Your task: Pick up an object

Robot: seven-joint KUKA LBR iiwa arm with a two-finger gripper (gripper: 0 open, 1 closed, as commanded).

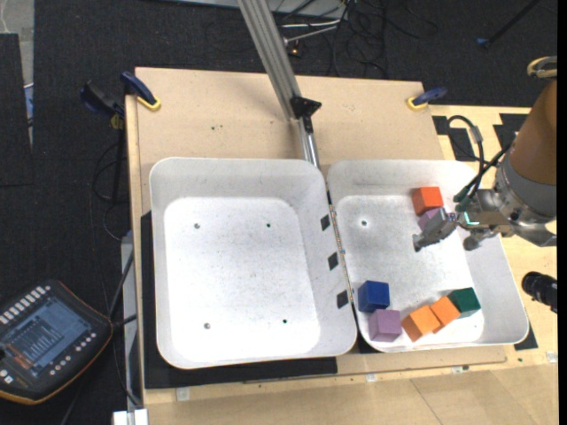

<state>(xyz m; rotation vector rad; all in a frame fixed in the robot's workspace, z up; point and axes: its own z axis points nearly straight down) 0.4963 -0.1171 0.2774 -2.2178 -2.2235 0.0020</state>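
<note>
My gripper (447, 233) hangs over the upper right part of the right bin (496, 273), coming in from the right. An orange block (427, 198) lies just up and left of it. A small purple block (431, 216) sits right beside the orange one, partly hidden by the gripper; whether they touch is unclear. Along the bin's front lie a blue block (374, 294), a purple block (384, 324), an orange block (422, 319) and a green block (463, 303).
The left bin (168, 237) sits beside the right one, and their rims meet at the middle. A metal pole (270, 47) slants down to the back of the bins. Clamps (140, 91) hold the board's back corners. A teach pendant (40, 339) lies at lower left.
</note>
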